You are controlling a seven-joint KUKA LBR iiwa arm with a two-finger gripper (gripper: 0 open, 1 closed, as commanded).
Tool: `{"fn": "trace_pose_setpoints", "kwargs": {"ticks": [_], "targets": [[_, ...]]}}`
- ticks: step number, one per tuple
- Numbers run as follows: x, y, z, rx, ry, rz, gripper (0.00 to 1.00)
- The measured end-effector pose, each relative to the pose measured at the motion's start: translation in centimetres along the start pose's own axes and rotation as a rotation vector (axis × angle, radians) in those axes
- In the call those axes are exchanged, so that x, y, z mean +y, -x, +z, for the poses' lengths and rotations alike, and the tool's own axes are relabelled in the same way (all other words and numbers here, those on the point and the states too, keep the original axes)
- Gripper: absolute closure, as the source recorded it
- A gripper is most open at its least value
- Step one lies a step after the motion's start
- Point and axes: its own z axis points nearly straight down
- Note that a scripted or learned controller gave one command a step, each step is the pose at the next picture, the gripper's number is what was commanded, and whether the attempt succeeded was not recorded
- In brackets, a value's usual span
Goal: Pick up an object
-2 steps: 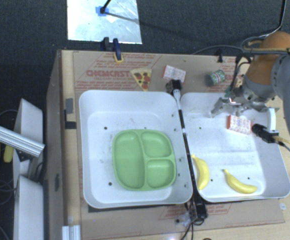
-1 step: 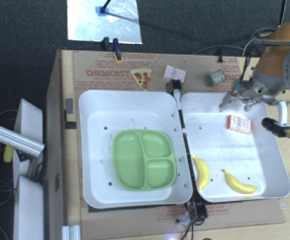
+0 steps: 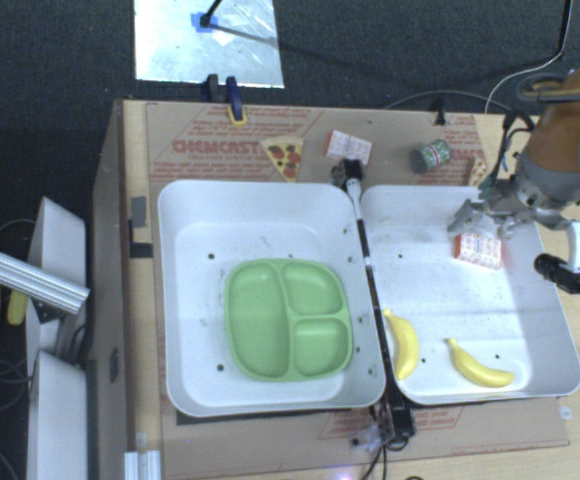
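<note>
Gripper [image 3: 488,218] fingers spread apart, hovering just above red-and-white packet [image 3: 478,249] near right bin's [image 3: 560,363] back edge; nothing between them. Two bananas [image 3: 402,343] at front edge.

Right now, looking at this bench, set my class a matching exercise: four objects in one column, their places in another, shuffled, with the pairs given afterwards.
Objects:
1. green divided plate
2. two bananas
3. pizza slice toy
4. red-and-white packet

Places:
A. on the cardboard behind the left bin
B. front part of the right bin
C. inside the left bin
D. rear part of the right bin, just below the gripper

Pairs: 1-C, 2-B, 3-A, 4-D
</note>
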Motion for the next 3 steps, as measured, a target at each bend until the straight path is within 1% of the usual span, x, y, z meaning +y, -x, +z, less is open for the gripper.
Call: {"fn": "trace_pose_setpoints", "kwargs": {"ticks": [1,2,3], "targets": [[2.5,-3.3,1.4,0.002,0.001,-0.003,0.0],[0.2,-1.1,-0.7,0.0,0.001,0.0,0.0],[2.4,0.1,2.6,0.001,0.0,-0.002,0.0]]}}
